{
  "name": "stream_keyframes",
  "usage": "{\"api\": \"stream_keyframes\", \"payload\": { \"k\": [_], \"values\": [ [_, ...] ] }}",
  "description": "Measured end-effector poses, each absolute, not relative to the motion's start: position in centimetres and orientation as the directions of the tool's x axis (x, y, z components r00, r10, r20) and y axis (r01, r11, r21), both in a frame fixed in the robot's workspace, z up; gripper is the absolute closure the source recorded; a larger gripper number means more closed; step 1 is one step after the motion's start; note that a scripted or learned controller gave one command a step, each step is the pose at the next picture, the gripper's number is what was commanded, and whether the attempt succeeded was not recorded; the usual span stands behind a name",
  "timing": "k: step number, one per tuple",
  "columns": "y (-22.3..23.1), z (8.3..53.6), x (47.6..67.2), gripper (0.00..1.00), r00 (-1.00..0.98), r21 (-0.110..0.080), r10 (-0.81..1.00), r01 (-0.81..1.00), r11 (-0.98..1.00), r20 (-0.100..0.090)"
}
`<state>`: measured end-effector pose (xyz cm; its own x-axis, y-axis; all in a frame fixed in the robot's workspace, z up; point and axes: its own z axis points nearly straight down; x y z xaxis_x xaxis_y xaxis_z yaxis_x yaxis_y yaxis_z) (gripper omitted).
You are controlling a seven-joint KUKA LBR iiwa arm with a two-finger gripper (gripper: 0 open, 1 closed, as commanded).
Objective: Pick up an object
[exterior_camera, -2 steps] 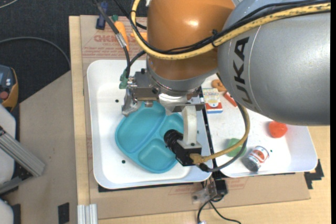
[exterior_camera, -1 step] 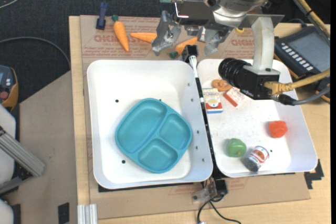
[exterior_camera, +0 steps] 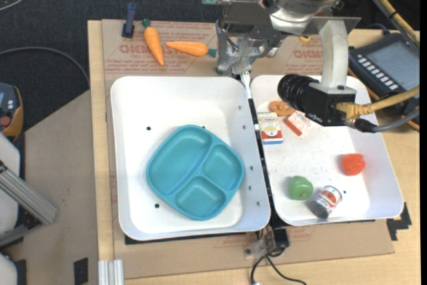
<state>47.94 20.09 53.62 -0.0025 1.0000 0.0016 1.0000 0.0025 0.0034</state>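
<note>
While the gripper (exterior_camera: 235, 67) hangs at the bins' far edge, its state unclear, your nearest object, the small carton (exterior_camera: 270, 129), lies below it.

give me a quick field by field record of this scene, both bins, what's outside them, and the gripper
left bin: holds a blue divided plate
right bin: holds a red tomato, a green pepper, a small can lying on its side, a small carton, a red and white packet and an orange piece
outside the bins: two carrots and a blue clip on the cardboard behind the left bin
gripper: at the back edge, over the gap between the bins; nothing seen between its fingers
black device: over the back of the right bin
</note>
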Motion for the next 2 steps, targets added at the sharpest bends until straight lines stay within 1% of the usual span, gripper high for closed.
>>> {"api": "stream_keyframes", "payload": {
  "k": [1,2],
  "values": [
    [20.1,53.6,47.9,0.00,-0.002,0.002,1.000,1.000,0.002,0.001],
    [20.2,54.7,48.0,1.00,-0.003,0.006,1.000,1.000,0.003,0.003]
  ]
}}
